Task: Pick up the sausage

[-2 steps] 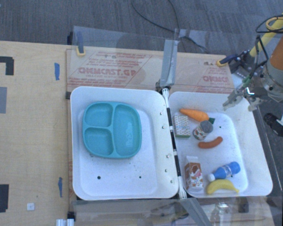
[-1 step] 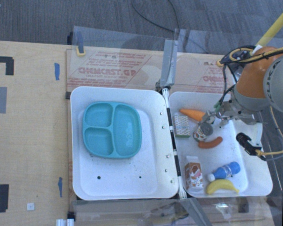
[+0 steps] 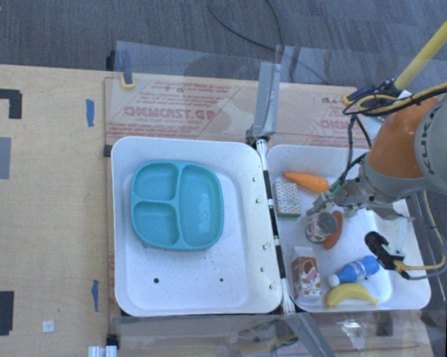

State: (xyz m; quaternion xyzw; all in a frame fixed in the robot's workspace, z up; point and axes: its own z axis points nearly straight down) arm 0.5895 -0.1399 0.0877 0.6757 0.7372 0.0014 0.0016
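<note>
The grey arm with its orange band (image 3: 402, 148) reaches in from the right over the right bin (image 3: 414, 297), its wrist bent down and leftward so that the tool (image 3: 324, 214) hangs low over the middle of that bin. Whether the tool is spread or pressed together cannot be told, because its tip merges with the things beneath it. The sausage (image 3: 334, 229), reddish-brown, lies in the right bin right at the tool's tip, partly covered by it and by a small round greyish item (image 3: 319, 228) just to its left; its long axis runs roughly from upper right to lower left, curving slightly. Also in the right bin are an orange carrot (image 3: 306, 182) near the top, lying almost crosswise, a small speckled packet (image 3: 287, 198) below it, a brown carton (image 3: 306, 278) near the lower left, a blue bottle (image 3: 356, 270) and a yellow banana (image 3: 351, 294) at the bottom. The left bin (image 3: 130, 281) holds a teal divided plate (image 3: 176, 205) with three compartments, sitting toward its upper left. Both bins rest side by side on the desk (image 3: 44, 225).
</note>
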